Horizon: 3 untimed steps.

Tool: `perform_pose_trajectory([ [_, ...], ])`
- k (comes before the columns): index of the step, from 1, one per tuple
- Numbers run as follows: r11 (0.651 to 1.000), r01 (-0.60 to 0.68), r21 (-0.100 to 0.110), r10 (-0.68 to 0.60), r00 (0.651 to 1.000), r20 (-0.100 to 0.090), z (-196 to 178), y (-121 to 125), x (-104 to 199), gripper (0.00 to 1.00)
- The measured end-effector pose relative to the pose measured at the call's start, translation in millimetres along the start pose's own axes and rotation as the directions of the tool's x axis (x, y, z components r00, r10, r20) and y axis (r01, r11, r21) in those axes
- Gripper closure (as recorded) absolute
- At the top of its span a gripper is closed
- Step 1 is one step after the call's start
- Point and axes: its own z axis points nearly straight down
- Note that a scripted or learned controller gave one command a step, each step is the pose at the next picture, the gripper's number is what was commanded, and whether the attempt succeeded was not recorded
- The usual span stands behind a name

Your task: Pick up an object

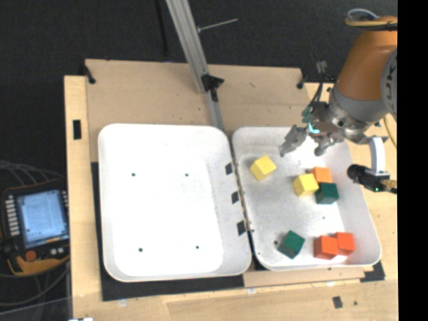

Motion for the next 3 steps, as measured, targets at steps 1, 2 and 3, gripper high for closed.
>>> perform_pose_trajectory([
  [1,1.0,0.0,-0.004,0.0,1.0,0.0,-2.2,0.8,-0.1,0.0],
  [2,1.0,-0.003,0.0,0.003,1.0,0.003,40.0,3.1,-3.2,0.0],
  [3,1.0,-0.004,0.001,0.004,1.0,0.002,86.2,1.6,3.2,0.0],
])
